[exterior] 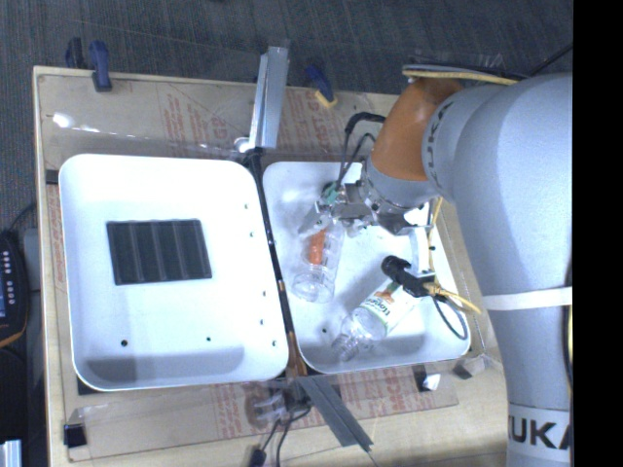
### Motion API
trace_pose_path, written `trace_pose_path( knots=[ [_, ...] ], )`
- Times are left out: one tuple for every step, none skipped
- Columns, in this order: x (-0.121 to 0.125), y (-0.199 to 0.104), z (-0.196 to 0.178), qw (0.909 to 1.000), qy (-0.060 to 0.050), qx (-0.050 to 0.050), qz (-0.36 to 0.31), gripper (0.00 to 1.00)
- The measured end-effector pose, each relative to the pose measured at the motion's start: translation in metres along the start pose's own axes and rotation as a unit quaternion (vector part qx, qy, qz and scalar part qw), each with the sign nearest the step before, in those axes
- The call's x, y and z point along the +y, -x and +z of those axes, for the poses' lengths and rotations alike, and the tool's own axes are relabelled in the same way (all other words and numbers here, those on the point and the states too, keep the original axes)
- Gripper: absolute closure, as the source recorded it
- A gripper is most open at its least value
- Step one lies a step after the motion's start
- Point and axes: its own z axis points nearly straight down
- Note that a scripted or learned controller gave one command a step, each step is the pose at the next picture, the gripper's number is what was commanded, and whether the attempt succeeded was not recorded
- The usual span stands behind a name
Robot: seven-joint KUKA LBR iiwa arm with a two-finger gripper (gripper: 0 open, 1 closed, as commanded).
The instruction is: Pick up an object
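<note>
**Pincer low in right-hand bin; grip state unreadable**

Hidden / unclear: my arm (506, 193) fills the right of the frame and covers the right bin's (292, 185) upper right corner and right wall. My pincer (336, 202) sits at upper centre of that bin, a tangle of dark metal against white. I cannot tell whether it is wide or narrow, nor whether it touches anything. Both bottles are clear plastic, so their outlines fade into the bin floor.

Count:
- Bins: 2, side by side.
- Bottles: 2, both lying in the right bin. The orange-cored bottle (318, 253) lies just below my pincer, near the bin's left wall. The labelled bottle (378, 314) lies tilted at lower centre, apart from the first.
- Left bin (97, 193): 1 dark ribbed panel (159, 251), flat, left of centre.
</note>
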Motion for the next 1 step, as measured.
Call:
trace_pose_path(
  knots=[
    [-0.0009, -0.0005, -0.0087, 1.0000, -0.003, 0.000, -0.001, 1.00]
  ],
)
